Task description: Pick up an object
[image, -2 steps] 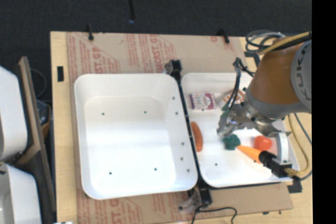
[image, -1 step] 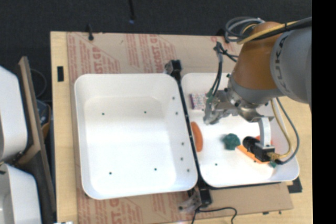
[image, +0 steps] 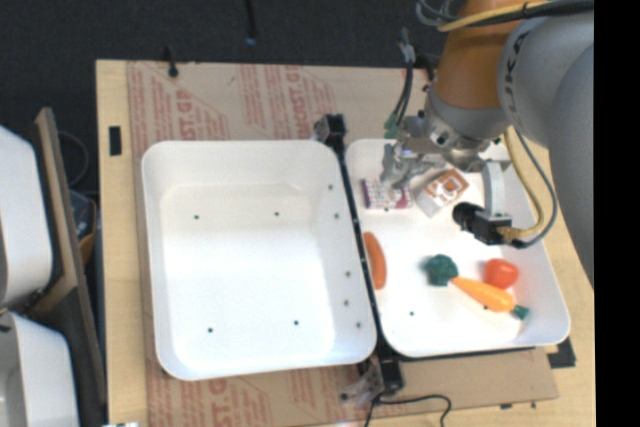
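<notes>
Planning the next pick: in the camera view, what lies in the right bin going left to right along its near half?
Orange sausage-shaped piece by the divider → dark green lump → carrot → red tomato-like piece, which sits just above the carrot's right end. The gripper hangs farther back over the small packets.

Single overhead camera, slanted down, both bins point(image: 250, 255) framed
</notes>
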Controlling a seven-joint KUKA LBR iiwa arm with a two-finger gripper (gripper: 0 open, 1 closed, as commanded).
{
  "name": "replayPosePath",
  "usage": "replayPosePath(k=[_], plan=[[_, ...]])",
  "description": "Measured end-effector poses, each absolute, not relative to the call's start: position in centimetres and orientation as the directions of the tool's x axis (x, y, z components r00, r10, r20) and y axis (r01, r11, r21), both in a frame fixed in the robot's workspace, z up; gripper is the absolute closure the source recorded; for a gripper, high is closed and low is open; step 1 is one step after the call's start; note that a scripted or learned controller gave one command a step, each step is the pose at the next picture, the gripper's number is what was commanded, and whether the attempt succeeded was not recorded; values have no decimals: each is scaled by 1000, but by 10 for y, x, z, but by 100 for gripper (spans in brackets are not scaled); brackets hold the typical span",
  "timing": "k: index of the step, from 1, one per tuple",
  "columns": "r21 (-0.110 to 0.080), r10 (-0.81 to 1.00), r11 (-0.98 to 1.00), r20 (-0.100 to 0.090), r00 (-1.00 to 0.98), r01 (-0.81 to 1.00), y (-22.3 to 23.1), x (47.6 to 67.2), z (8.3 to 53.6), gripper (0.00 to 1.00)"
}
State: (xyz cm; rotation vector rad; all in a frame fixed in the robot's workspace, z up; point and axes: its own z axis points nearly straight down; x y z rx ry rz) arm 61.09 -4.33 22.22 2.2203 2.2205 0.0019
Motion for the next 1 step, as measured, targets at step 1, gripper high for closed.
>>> replayPosePath(k=[1], plan=[[0, 1000, 1, 0, -1, 1000, -10, 589, 219, 100]])
